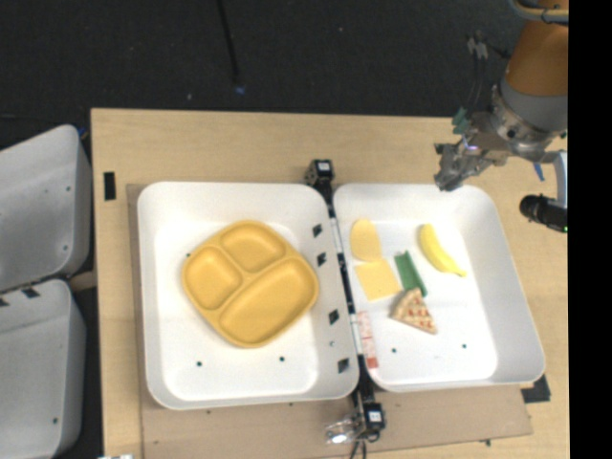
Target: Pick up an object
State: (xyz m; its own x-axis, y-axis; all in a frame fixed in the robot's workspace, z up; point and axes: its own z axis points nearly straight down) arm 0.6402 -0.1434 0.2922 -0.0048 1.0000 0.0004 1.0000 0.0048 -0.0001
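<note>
No legible writing anywhere; tool [451, 178] poised over right bin's [497, 347] far rim, grip unclear, banana [440, 251] lying just below.

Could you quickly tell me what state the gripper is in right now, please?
Gripper: cannot be told; it hangs over the far rim of the right bin, with nothing seen in it.
</note>
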